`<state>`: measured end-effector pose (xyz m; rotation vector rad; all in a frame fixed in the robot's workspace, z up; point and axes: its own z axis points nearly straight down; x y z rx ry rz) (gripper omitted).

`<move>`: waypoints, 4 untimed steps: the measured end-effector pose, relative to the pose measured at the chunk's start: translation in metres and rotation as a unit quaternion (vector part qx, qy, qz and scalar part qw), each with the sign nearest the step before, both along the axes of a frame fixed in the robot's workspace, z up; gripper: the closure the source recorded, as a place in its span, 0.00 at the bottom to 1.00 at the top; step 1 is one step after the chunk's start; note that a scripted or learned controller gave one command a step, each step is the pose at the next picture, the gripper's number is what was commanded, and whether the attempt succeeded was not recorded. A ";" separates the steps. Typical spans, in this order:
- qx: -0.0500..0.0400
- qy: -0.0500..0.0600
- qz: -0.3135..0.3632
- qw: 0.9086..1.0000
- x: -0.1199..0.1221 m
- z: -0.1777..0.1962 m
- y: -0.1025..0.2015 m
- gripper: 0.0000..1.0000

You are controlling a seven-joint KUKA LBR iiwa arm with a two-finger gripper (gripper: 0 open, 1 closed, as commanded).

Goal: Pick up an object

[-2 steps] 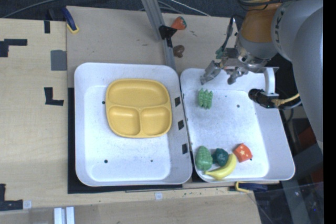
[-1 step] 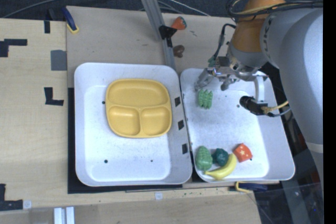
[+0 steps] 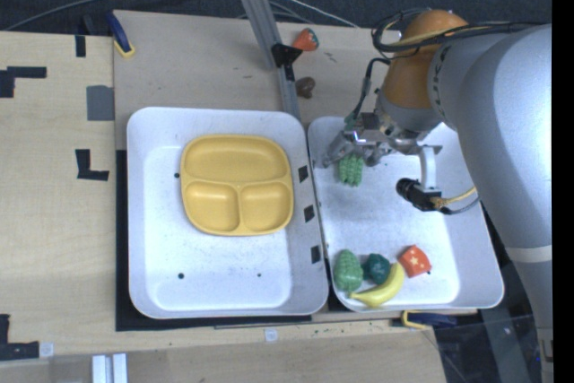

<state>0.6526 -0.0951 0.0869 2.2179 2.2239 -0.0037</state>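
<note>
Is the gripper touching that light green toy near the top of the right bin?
Cannot tell. In the camera view the gripper sits directly above the light green toy, overlapping its top edge, with no clear gap or contact.

You are looking down from one fixed camera above the bench [image 3: 54,193], viewing at a slant. It is framing both white bins, the left bin [image 3: 148,282] and right bin [image 3: 466,282], from moderate height; the arm [image 3: 502,103] is entering from the right.
</note>
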 end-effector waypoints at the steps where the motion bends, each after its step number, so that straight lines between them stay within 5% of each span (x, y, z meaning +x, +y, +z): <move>1: 0.000 0.001 0.001 1.000 0.000 0.011 0.001 1.00; 4: 0.001 -0.004 0.000 1.000 0.012 0.191 0.010 1.00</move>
